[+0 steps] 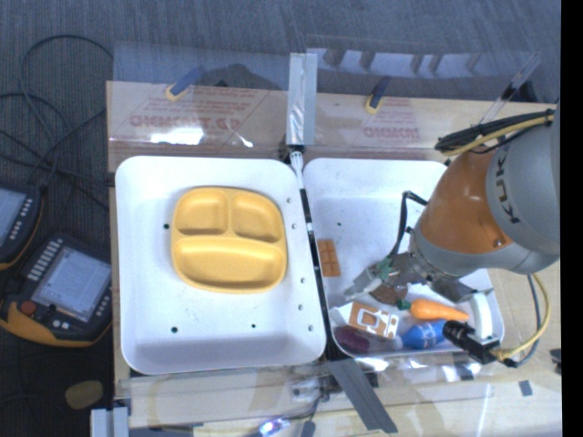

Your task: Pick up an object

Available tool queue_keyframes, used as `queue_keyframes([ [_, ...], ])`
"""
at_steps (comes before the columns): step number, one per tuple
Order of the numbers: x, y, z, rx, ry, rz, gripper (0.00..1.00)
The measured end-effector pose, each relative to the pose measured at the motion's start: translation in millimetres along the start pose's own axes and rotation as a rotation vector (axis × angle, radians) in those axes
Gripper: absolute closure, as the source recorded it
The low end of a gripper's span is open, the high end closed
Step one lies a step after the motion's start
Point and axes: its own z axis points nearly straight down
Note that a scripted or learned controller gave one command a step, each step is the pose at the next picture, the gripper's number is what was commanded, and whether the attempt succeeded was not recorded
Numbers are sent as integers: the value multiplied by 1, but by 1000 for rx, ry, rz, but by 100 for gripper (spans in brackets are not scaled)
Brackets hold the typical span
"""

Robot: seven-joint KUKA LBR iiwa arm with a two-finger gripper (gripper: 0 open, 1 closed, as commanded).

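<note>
Reaching low into the right bin [364, 185], the tool [390, 280] hangs over the heap of small toys — carrot [437, 310], blue piece [421, 336], orange-and-white card [372, 318] — but its grip cannot be judged; nothing looks lifted yet, so the pick remains

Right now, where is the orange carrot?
The carrot lies in the right bin, near its front right corner, just below the gripper and above a blue object.
</note>
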Motion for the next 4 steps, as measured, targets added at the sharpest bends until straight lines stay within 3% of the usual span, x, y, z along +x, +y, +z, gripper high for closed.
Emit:
queue_keyframes([
  [1, -62, 19, 16, -11, -6, -119, 0],
  [2, -86, -17, 15, -15, -10, -41, 0],
  [3, -87, -14, 4, -21, -12, -41, 100],
  [4, -32, -16, -146, 4, 0, 18, 100],
])
